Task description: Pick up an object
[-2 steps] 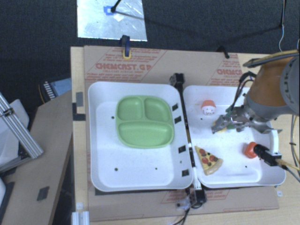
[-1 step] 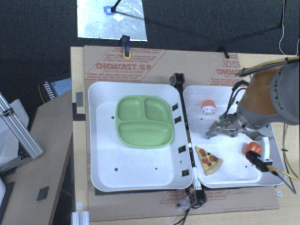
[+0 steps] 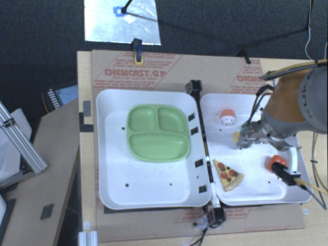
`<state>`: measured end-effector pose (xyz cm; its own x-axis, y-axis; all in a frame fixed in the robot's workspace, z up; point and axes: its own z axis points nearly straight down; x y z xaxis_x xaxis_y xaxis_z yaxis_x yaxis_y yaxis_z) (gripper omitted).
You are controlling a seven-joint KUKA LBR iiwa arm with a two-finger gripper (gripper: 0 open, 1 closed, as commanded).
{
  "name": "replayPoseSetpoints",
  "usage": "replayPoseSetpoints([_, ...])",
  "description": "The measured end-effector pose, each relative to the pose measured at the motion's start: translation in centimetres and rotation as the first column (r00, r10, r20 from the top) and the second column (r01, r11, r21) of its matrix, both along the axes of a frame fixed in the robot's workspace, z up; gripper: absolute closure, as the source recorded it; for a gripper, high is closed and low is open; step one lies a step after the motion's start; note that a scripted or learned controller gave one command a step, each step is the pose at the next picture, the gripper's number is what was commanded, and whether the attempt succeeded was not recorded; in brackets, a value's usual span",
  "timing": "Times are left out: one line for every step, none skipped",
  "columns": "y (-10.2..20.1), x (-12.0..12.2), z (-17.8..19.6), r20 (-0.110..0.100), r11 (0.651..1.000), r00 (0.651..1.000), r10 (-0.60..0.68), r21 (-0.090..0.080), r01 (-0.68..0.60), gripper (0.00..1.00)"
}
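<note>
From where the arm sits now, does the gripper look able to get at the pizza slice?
Probably yes. The pizza slice lies flat in the right bin with bare floor around it, just below-left of the gripper, and nothing stands between them.

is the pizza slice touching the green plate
Apart. The camera view shows the pizza slice lying in the right bin, while the green plate sits in the left bin across the divider.

bench: brown board | left white bin and right white bin side by side, touching
</note>
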<state>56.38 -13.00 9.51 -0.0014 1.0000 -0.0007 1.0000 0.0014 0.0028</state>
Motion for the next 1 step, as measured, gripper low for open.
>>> replayPoseSetpoints([-0.12, -0.07, 6.40, 0.005, 1.000, 1.000, 0.002, -0.001, -0.002, 1.00])
